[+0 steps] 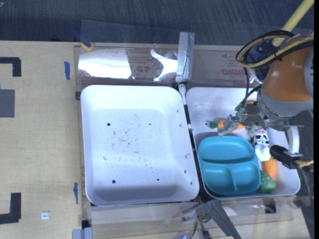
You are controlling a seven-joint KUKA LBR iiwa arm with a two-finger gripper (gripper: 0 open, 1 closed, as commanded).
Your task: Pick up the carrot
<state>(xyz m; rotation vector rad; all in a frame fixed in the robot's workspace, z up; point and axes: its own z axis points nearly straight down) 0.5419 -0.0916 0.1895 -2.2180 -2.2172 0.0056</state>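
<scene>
Right now the gripper (234, 124) sits low in the right bin (209, 101), just above the back edge of the blue tray (227, 166), near a small orange piece (222, 125) by its tip. Whether the fingers are spread or closed I cannot tell. The carrot (269, 169) lies at the bin's right side, just beside the tray, with a green end (268, 184) toward the front. Its long axis runs roughly front to back. This looks like the approach step; next the gripper would need to shift to the carrot and close across its width.
</scene>
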